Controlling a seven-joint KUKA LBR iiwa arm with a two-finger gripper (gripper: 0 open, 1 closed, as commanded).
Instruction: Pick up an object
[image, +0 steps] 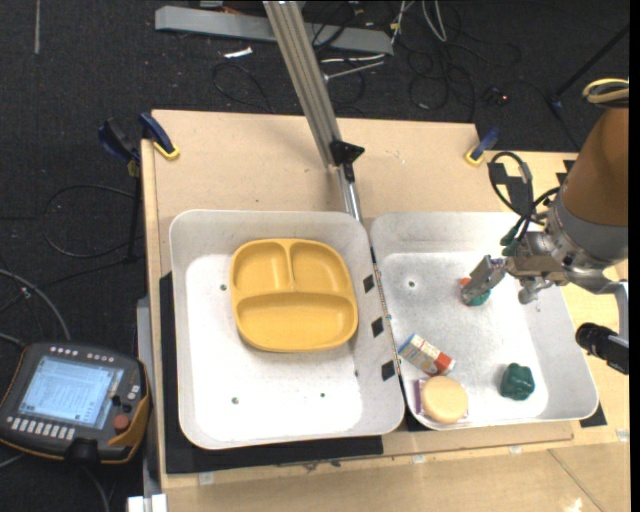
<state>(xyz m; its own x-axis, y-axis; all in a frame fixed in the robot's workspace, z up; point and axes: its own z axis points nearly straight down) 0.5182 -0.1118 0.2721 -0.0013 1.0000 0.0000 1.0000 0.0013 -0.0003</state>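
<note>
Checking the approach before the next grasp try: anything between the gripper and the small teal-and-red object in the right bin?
Nothing visible. The gripper is right at the teal-and-red object, with no item between them. The small carton, round tan piece and green object lie nearer the bin's front edge, apart from it.

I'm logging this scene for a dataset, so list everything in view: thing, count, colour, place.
bins: 2, white, side by side on the bench
divided plate: 1, yellow, in the left bin
small box: 1, white with orange, right bin, near its left wall
round object: 1, cream, right bin, front edge
green object: 1, dark green, right bin, front right
red and teal object: 1, right bin, at the gripper
pendant: 1, grey, floor at left
clamps: 2, blue and yellow, bench's rear corners
gripper: 1, grey, over the right bin
</note>
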